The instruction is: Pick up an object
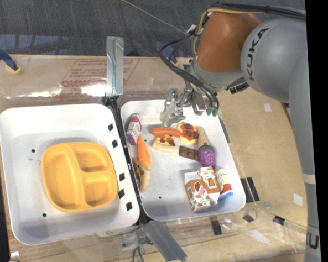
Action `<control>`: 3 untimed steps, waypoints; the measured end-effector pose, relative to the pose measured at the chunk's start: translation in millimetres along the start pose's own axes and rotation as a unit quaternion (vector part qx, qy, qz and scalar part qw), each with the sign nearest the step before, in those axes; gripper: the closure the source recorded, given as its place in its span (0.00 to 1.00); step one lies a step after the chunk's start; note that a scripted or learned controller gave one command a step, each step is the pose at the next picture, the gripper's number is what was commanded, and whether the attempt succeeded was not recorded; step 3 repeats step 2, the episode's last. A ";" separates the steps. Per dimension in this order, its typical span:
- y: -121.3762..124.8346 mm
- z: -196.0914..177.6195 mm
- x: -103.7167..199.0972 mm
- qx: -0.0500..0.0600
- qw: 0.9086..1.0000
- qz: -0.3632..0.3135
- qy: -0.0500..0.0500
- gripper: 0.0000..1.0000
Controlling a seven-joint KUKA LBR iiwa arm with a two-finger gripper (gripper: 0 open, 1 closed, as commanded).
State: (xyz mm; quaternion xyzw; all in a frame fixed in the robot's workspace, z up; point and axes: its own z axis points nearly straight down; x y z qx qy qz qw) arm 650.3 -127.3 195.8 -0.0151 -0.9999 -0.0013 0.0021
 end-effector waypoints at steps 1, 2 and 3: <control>-38.3 -72.5 14.1 0.003 0.979 -0.202 -0.005 1.00; 4.5 -21.9 -6.6 0.001 0.990 -0.139 -0.001 1.00; 4.5 -21.9 -6.6 0.001 0.990 -0.139 -0.001 1.00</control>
